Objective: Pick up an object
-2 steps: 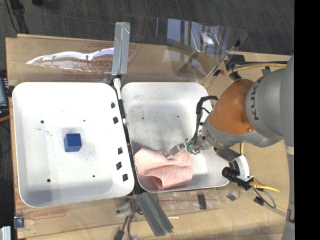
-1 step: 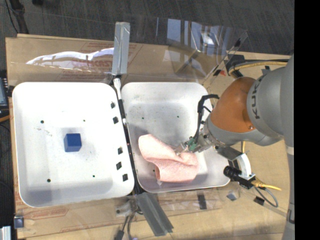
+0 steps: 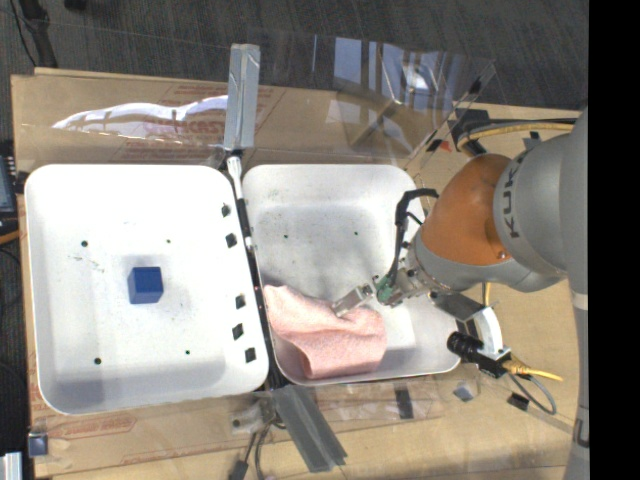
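Note:
A pink folded cloth (image 3: 325, 336) lies in the front part of the right bin (image 3: 320, 198). A small blue cube (image 3: 146, 284) sits alone on the floor of the left bin (image 3: 60, 208), left of its centre. My gripper (image 3: 350, 301) reaches in from the right and is low over the right bin, right at the cloth's upper right edge. Whether it touches the cloth is unclear. The grey arm with its orange band (image 3: 465, 213) covers the right bin's right wall.
A row of black clips (image 3: 240, 268) runs along the divider between the two bins. Cables and a connector (image 3: 490, 353) hang off the wrist over the bench at the right bin's front right corner. Cardboard surrounds both bins.

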Robot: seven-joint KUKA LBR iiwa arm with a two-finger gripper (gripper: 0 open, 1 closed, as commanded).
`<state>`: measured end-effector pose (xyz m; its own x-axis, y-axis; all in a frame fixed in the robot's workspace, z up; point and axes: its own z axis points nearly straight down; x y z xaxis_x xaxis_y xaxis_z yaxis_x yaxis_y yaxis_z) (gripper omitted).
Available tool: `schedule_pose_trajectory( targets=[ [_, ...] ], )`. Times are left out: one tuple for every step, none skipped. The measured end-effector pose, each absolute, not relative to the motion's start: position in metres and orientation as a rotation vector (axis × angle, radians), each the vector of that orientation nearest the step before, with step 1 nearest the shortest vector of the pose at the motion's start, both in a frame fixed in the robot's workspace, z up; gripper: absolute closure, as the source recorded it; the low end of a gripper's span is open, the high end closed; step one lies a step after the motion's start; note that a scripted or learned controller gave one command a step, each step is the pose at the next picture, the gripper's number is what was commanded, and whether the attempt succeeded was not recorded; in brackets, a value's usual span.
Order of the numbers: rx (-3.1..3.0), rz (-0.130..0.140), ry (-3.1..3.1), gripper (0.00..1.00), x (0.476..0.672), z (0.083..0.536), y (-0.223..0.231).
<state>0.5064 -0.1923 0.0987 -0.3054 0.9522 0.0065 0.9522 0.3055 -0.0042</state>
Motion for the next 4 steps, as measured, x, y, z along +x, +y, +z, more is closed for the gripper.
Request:
schedule_pose_trajectory(
  targets=[
    [-1.735, -0.001, -2.619, 0.0, 0.483, 0.091, -0.163],
    [-1.723, 0.0, -2.617, 1.0, 0.484, 0.098, -0.162],
    [-1.723, 0.0, -2.617, 0.0, 0.484, 0.098, -0.162],
    [-1.714, 0.004, -2.617, 1.0, 0.484, 0.104, -0.163]
  ],
)
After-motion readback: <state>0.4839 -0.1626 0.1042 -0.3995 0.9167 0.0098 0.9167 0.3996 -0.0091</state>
